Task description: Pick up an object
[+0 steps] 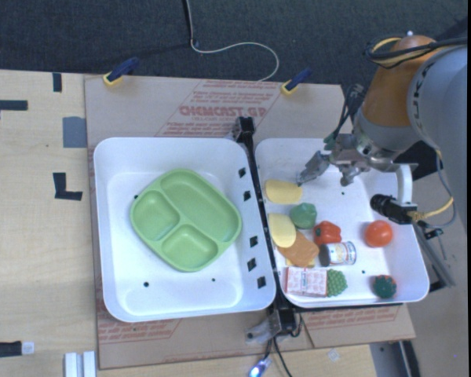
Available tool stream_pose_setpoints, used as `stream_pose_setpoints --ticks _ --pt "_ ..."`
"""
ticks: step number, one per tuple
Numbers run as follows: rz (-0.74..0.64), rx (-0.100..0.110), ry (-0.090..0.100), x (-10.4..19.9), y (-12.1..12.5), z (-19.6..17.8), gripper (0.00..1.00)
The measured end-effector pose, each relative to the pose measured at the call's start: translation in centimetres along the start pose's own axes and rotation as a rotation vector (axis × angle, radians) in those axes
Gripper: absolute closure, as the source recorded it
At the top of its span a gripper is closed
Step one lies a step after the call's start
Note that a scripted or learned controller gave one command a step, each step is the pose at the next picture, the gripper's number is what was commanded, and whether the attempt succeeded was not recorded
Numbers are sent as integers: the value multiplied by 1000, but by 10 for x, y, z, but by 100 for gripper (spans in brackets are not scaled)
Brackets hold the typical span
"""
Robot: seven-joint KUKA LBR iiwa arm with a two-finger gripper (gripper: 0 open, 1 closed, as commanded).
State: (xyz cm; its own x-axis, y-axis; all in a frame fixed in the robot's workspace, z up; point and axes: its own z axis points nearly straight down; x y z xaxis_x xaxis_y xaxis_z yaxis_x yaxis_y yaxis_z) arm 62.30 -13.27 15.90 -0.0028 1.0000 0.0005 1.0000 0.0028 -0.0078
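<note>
My claw (328, 169) hangs over the upper part of the right bin (414, 289), its two fingers (310, 171) spread apart with nothing between them. One finger points down-left toward a pale yellow lemon-like piece (283, 192) lying by the bin's left wall, near it but apart from it. Below that piece sit a green round piece (304, 215) and a second yellow piece (282, 230), which touches an orange slab (301, 251). Just right of these are a red pepper-like toy (326, 232) and a small jar with a white label (339, 254) on its side. A red tomato (378, 233) lies alone toward the right wall. Along the bin's near edge lie a red-and-white packet (306, 281), a green bumpy bunch (337, 282) touching it, and a dark green round toy (385, 287) in the corner. The left bin (114, 289) holds a green divided tray (186, 219), turned at an angle. Both bins rest on a cardboard sheet (173, 104) on the table (31, 234).
</note>
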Motion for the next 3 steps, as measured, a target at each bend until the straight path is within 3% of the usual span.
stream_pose_setpoints --ticks 1,2,3 --pt "1 0 0 11 0 57 0" --pt "1 -5 -2 12 -1 76 0" --pt "1 -7 -2 12 0 64 100"
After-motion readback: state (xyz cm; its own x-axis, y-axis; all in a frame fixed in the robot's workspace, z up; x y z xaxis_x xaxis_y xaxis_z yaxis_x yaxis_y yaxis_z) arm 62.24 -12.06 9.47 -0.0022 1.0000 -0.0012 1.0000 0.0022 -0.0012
